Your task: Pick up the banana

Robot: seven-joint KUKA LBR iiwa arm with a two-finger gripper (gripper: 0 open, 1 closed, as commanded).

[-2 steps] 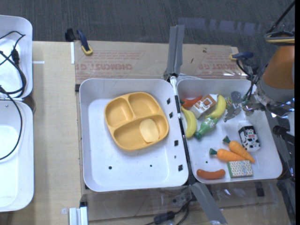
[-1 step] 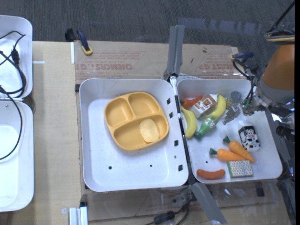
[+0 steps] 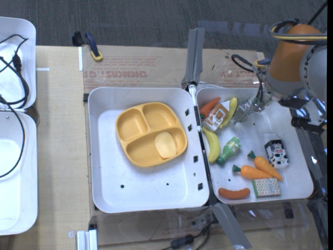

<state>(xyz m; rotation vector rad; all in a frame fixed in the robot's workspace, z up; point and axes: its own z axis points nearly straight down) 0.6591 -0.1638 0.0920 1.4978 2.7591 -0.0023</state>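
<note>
I see a wooden bench (image 3: 62,139) on dark carpet, two white bins on it. The arm (image 3: 291,56) slants into the right bin (image 3: 296,139), gripper (image 3: 244,112) low (its spread I cannot tell). The banana (image 3: 212,145) lies by that bin's left wall.

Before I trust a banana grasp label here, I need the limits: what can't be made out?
- Gripper: small and blurred in the camera view, so finger state is unreadable.
- Banana: its upper end is tucked under the snack packet.
- A second yellow piece beside the packet: partly covered, identity uncertain.
- Arm: cut off by the right edge.
</note>
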